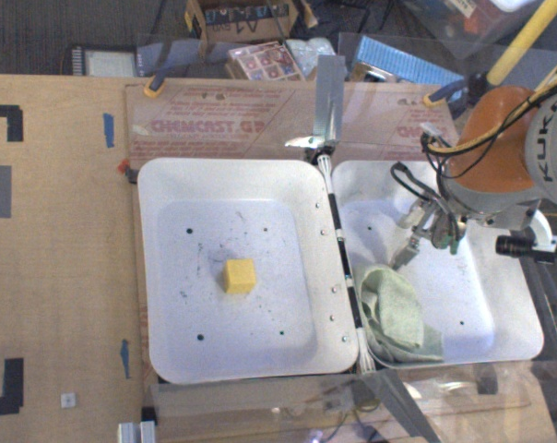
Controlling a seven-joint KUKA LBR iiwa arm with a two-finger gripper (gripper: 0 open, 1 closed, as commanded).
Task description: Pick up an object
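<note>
A small yellow block lies near the middle of the left bin. A pale green cloth sits crumpled in the near-left corner of the right bin. My gripper hangs over the right bin, just above and behind the cloth, apart from it. Its fingers stand open with nothing between them. The grey arm with its orange band comes in from the right.
A metal divider runs between the two bins. Cables loop off the wrist over the right bin's far side. A brown cardboard sheet lies behind the bins, with clutter beyond it. Bare wooden benchtop lies to the left.
</note>
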